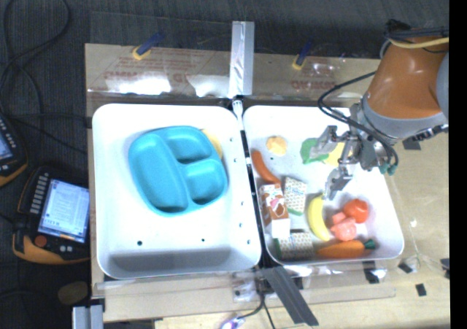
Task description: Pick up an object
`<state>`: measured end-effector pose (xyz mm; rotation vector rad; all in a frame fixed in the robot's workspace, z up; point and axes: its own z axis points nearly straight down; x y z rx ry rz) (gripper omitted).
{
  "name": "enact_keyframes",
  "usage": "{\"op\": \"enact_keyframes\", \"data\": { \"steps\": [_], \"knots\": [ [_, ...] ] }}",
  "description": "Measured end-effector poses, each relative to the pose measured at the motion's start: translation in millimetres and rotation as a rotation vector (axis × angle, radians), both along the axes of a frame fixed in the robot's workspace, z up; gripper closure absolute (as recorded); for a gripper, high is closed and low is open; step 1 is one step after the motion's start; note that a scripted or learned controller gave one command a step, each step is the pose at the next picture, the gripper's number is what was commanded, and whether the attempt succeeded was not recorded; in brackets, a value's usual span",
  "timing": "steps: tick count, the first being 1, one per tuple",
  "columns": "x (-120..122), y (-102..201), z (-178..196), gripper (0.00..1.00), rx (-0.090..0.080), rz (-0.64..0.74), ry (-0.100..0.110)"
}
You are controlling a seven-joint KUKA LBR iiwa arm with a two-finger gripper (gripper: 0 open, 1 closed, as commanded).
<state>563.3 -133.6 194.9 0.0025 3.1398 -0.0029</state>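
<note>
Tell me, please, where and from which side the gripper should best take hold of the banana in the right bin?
Probably at the middle of the banana, coming straight down from above. It lies flat, its length running toward the camera, with a small carton close on one side and tomatoes on the other, so the fingers should close across its narrow width.

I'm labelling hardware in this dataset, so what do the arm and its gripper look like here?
The arm is a thick rounded body, with a broad orange band over a grey section at the wrist. Dark cables loop along its left side toward the gripper, a small cluster of grey metal and black parts with slim, pale metallic fingers. No markings or labels can be made out at this size.
</note>
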Motion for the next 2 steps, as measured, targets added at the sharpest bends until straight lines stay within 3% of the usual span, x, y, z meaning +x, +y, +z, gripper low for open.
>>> {"op": "enact_keyframes", "data": {
  "steps": [1,2],
  "knots": [
    [-71.8,6.0,-92.4,0.00,0.000,-0.307,-0.021],
    [-58.8,-19.6,-101.1,0.00,0.007,-0.710,-0.008]
  ]
}}
